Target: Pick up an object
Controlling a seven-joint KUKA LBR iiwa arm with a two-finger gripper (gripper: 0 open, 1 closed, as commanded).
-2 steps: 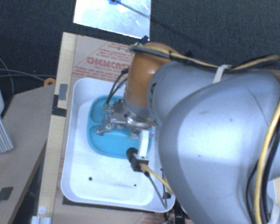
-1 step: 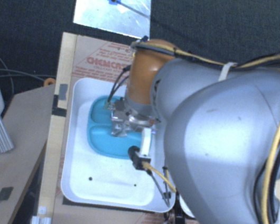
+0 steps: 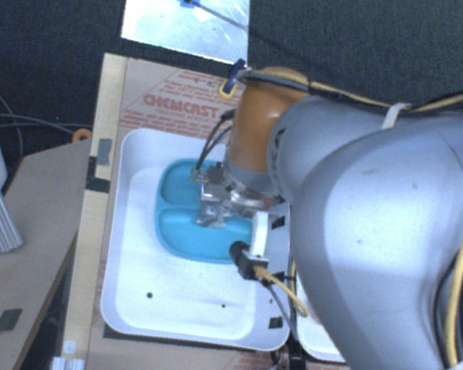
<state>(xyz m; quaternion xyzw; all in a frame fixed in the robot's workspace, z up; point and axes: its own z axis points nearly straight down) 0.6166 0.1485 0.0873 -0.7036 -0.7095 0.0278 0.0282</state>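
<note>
So the arm (image 3: 362, 247) is reaching in from the right and hogs most of what I can see from here. It covers the right bin (image 3: 319, 341) almost completely, just a corner peeking out. The hand (image 3: 213, 212) is parked low over the left bin (image 3: 128, 294), straight above the blue object (image 3: 177, 214), pointing down at it, which looks to me like it's set up for a top-down grab. Honestly I cannot tell how the hand is set or whether it's got anything; the wrist hardware blocks that bit.

The blue thing sits in the back half of the left bin, toward the middle. It's bright turquoise, smooth, kind of plastic looking, with rounded edges and a ridge or crease running across it, maybe a shallow dish or tub. Part of it hides under the hand. The bins sit on a printed cardboard sheet (image 3: 175, 103) on the desk (image 3: 39, 217), presumably to keep everything in the arm's reach.
</note>
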